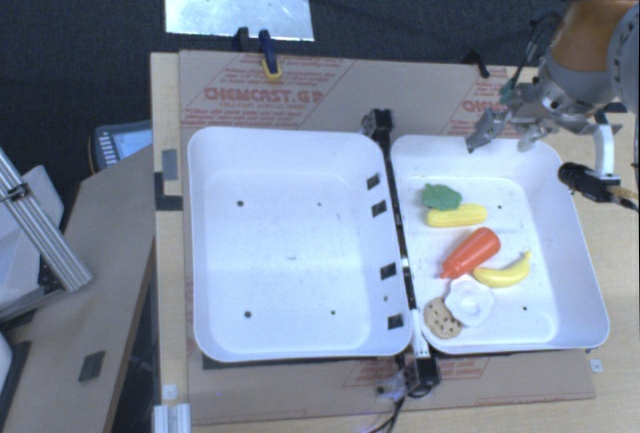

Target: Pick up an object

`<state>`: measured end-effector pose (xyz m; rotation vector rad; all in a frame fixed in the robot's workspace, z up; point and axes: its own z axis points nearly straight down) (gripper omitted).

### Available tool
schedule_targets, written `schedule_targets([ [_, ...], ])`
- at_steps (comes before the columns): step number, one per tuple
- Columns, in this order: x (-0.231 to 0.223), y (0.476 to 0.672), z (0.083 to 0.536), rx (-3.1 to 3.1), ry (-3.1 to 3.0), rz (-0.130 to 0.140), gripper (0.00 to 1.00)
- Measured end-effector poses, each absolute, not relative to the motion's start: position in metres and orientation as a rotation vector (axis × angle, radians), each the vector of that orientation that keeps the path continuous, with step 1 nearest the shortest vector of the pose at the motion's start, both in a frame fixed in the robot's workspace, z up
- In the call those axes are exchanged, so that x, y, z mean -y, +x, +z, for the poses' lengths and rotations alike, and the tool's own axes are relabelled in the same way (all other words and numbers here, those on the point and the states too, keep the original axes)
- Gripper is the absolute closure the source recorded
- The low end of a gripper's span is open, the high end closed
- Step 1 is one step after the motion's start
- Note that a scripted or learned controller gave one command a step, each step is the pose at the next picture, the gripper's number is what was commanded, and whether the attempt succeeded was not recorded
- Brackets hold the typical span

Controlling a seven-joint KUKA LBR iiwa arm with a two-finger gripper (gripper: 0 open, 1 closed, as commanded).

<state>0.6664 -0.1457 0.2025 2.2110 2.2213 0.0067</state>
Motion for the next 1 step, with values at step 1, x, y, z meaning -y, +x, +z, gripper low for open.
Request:
schedule_targets([
  [1, 0.1172, 0.6153, 0.1679, -2.227, 2.222, -0.004, 0.0],
])
